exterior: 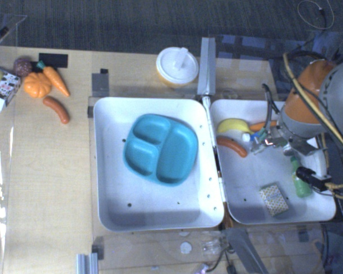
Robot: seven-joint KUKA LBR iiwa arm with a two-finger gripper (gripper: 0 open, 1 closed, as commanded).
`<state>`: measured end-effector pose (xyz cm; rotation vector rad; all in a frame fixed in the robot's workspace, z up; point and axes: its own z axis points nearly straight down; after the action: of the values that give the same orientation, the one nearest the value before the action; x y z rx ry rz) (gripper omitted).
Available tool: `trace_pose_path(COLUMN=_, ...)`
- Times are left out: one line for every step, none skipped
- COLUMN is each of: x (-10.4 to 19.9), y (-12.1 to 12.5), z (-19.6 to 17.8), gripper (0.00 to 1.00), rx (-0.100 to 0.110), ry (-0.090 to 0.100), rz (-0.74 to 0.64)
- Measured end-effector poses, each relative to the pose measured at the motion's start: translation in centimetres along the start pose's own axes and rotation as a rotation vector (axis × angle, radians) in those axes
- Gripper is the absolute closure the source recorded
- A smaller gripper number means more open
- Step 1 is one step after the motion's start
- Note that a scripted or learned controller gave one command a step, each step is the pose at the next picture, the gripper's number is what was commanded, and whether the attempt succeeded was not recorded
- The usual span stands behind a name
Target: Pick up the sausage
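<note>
A reddish-orange sausage (232, 146) lies in the right bin (257, 210), close to that bin's left wall. Just behind it rests a yellow banana-like piece (233, 125). My gripper (258, 140) reaches in from the right and hovers low at the sausage's right end, very near or touching it. The grey wrist and orange band sit behind the gripper at the right edge. A second, similar sausage (56, 109) lies on the wooden bench far to the left, outside both bins.
The left bin (108, 204) holds a blue divided plate (160, 148). In the right bin are a green bottle (301, 183), a speckled sponge (273, 199) and an orange strip (262, 125). A lidded cup (177, 65), pumpkin (36, 84) and carrot (58, 80) sit outside.
</note>
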<state>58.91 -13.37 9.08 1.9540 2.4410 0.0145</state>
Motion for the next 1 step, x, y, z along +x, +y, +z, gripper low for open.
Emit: trace_pose_path(x=0.09, y=0.24, z=-1.11, gripper=1.0, rx=-0.004, ry=-0.001, rz=-0.005)
